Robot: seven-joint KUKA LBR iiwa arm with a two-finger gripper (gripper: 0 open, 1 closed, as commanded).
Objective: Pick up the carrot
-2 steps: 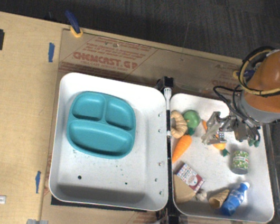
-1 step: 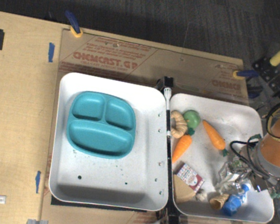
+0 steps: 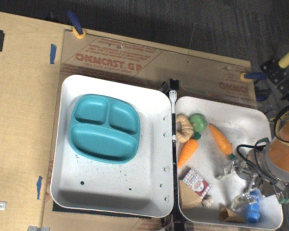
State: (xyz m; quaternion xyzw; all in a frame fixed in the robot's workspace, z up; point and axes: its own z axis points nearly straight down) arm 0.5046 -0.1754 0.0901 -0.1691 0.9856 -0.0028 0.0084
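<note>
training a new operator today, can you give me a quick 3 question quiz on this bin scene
1. True or false: the teal divided plate lies in the left bin.
2. Multiple choice: how many orange carrots lie in the right bin? A) none B) one C) two
3. Fill in: the gripper hangs over the ____ bin.

Key
1. True. The plate sits in the left bin's upper half.
2. C. One carrot lies near the divider below a green ball; another carrot lies to the ball's right.
3. Right. It is over that bin's right side, near a blue object, with neither carrot between its fingers.
</note>
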